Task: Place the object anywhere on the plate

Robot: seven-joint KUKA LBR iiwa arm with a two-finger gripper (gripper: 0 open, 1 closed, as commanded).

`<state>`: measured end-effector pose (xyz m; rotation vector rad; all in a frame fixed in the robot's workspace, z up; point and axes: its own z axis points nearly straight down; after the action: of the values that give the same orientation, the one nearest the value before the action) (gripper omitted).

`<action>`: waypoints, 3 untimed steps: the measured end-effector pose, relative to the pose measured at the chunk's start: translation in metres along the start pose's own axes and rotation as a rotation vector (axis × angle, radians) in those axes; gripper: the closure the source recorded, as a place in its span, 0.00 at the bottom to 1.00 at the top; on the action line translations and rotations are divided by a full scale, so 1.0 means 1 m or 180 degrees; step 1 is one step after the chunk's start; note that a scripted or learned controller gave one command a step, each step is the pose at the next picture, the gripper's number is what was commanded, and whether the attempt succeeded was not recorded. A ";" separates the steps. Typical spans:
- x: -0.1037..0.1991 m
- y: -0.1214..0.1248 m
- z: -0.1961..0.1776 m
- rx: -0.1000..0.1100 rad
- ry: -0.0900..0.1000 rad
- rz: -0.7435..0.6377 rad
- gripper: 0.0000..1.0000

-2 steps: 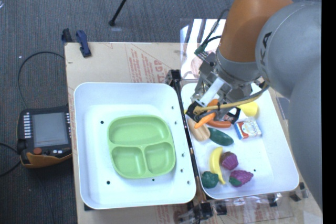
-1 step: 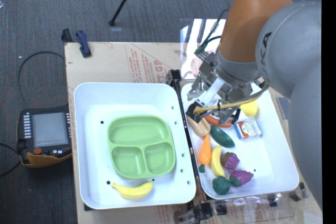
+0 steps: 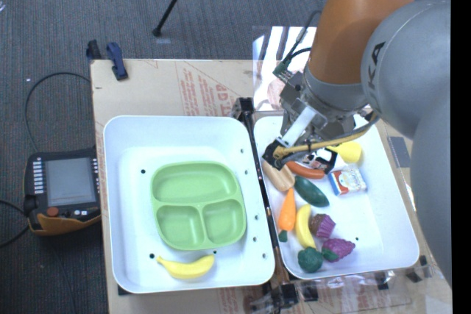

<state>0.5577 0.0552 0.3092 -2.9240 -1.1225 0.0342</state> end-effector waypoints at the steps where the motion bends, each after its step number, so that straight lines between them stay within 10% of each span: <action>1: 0.037 -0.029 0.121 0.0000 0.0001 0.0258 1.00; 2: 0.038 -0.027 0.117 -0.0014 0.0025 0.0257 0.00; 3: 0.038 -0.027 0.117 -0.0014 0.0025 0.0257 0.00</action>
<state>0.5651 0.1012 0.1918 -2.9691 -1.0041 0.0208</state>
